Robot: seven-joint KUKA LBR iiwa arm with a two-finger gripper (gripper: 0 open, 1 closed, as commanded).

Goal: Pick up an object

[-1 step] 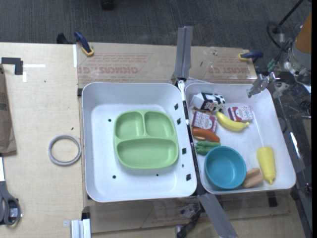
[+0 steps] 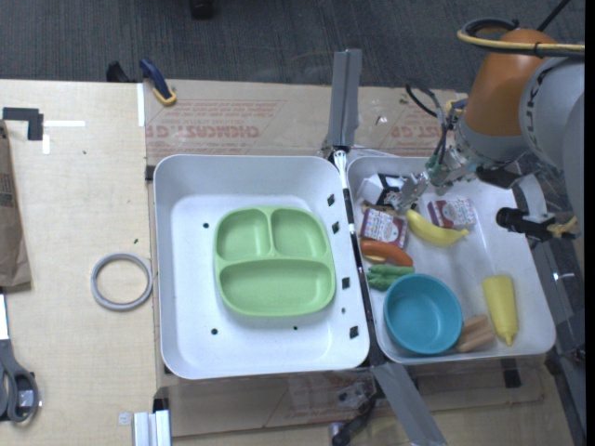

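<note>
The right bin (image 2: 530,258) holds several objects. Among them are a banana (image 2: 433,230), a red-and-white packet (image 2: 381,223), a second packet (image 2: 454,214), an orange carrot (image 2: 385,250), a green vegetable (image 2: 389,274), a blue bowl (image 2: 423,314), a yellow corn cob (image 2: 500,307) and a tan stick (image 2: 475,334). My gripper (image 2: 416,190) hangs low over the back of this bin, just above and left of the banana and close to the packets. Nothing shows as lifted.
The left bin (image 2: 177,249) carries a green divided plate (image 2: 274,260). On the bench to the left lie a tape ring (image 2: 121,280), scissors (image 2: 15,393) and a brown bag (image 2: 11,221). A blue clamp (image 2: 158,80) sits at the back. The arm's orange band (image 2: 507,72) looms above the right bin's far corner.
</note>
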